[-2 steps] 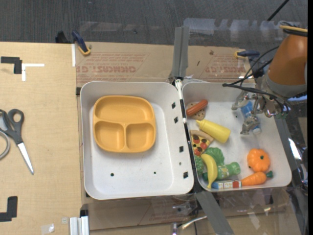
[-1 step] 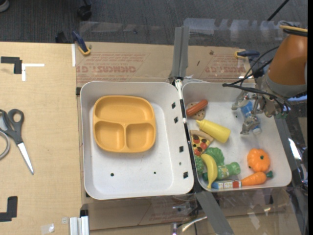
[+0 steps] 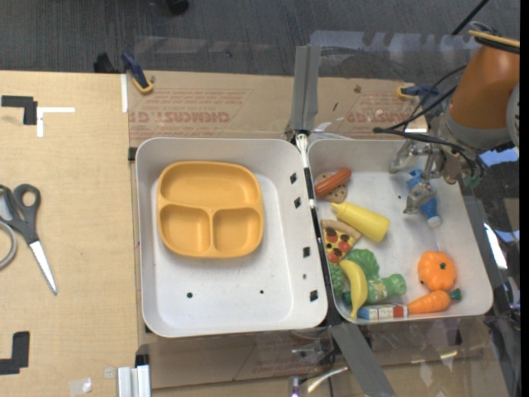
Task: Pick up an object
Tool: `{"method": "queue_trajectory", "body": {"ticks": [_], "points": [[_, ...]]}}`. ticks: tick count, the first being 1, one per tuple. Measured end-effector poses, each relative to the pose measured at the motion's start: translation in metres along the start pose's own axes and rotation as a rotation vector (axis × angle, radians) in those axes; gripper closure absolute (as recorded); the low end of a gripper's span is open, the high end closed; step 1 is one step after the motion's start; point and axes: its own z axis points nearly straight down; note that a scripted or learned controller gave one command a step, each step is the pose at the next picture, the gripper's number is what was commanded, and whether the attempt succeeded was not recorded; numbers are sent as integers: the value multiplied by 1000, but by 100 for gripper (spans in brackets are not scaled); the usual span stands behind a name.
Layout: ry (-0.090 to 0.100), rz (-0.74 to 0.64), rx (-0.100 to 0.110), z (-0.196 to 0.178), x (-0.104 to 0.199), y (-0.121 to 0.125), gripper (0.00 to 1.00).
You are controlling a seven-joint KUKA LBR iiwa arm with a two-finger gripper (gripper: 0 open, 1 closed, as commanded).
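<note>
Cardboard (image 3: 216, 110) print — mirrored, unreadable

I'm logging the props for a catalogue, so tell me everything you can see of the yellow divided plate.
The plate is a yellow-orange rounded rectangle, seemingly plastic, with a raised rim and three compartments: one wide across the far side, two smaller on the near side. It lies flat, right way up, in the far-left part of the left bin, resting on its white floor. Nothing sits in it or touches it.
</note>
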Motion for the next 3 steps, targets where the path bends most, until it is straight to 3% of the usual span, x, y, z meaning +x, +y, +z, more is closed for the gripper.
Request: {"method": "queue_trajectory", "body": {"ticks": [1, 2, 3], "points": [[3, 13, -3, 1, 29, 20, 0], [-3, 12, -1, -9, 27, 20, 100], [-3, 12, -1, -9, 27, 20, 0]]}}
